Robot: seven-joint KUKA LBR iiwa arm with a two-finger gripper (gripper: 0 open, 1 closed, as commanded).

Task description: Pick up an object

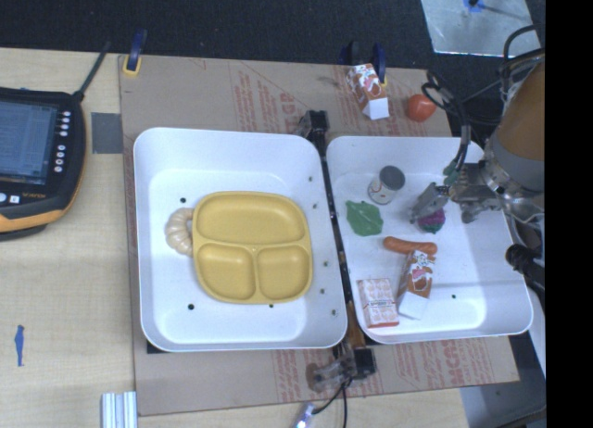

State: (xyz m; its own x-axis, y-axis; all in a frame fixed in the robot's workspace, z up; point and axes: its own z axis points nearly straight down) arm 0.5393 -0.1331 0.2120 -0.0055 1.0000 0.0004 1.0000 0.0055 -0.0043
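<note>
In R bin (482,310), purple obj (431,220) just under jaws (443,198).

Grey KUKA arm with orange band (524,116) entered from the right edge of the view, wrist low over the right edge of the right shallow white bin (482,320). Two-finger metal gripper (443,202) pointed left toward the bin's centre, held roughly level. Finger spacing was not resolvable. Nothing seen between them.
</note>
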